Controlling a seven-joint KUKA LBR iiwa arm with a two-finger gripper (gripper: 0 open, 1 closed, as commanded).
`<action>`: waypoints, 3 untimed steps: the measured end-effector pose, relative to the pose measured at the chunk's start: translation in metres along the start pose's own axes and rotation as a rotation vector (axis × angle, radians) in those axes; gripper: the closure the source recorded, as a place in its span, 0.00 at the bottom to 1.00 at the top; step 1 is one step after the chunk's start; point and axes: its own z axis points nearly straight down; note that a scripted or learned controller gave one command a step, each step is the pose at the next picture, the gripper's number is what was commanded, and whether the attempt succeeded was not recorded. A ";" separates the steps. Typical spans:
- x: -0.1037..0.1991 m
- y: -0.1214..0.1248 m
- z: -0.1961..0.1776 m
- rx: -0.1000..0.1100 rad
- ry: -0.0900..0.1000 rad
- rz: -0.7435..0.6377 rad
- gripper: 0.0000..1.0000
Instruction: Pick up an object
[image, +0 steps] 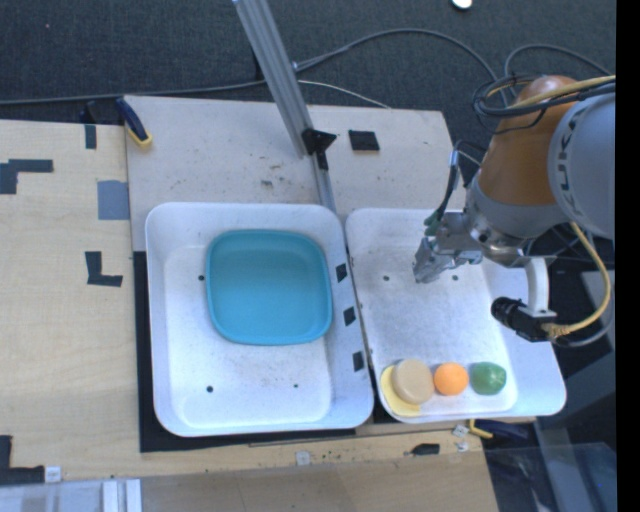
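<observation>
Along the near edge of the right bin (455, 310) lie three small objects in a row: a tan round piece (410, 379) resting on something yellow, an orange ball (451, 379) and a green ball (487, 377). My gripper (432, 266) hangs over the upper middle of that bin, well behind the row and apart from all three. Nothing shows between its fingers.
A blue square plate (268, 286) lies in the left bin (180, 330). A slanted metal pole (290, 90) rises behind the bins. Cables (560, 320) trail beside the arm at the right.
</observation>
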 end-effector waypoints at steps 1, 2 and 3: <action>0.058 0.010 0.005 0.002 0.000 -0.001 1.00; 0.116 0.024 -0.002 0.001 0.000 0.000 1.00; 0.171 0.043 0.005 0.002 0.000 0.000 1.00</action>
